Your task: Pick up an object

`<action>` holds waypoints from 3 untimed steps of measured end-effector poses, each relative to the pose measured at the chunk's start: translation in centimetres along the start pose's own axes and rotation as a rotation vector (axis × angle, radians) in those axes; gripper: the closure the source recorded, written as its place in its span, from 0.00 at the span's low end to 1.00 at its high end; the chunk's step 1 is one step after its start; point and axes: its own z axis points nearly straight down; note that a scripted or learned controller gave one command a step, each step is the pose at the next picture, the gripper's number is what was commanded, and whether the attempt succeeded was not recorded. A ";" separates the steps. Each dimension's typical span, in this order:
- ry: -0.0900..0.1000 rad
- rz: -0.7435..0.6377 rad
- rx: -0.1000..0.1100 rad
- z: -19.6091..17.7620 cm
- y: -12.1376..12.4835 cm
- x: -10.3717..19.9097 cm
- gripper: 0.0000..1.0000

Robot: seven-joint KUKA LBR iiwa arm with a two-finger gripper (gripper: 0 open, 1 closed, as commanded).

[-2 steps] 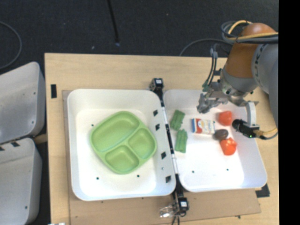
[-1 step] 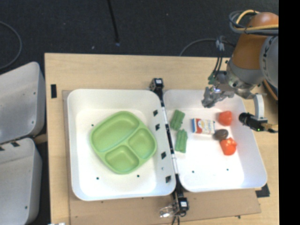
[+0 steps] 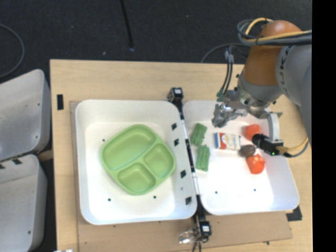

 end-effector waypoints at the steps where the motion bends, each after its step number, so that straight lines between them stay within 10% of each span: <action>1: 0.001 -0.001 0.001 -0.6 -1.9 5.9 1.00; 3: 0.001 -0.001 -0.001 -1.7 -4.6 15.5 1.00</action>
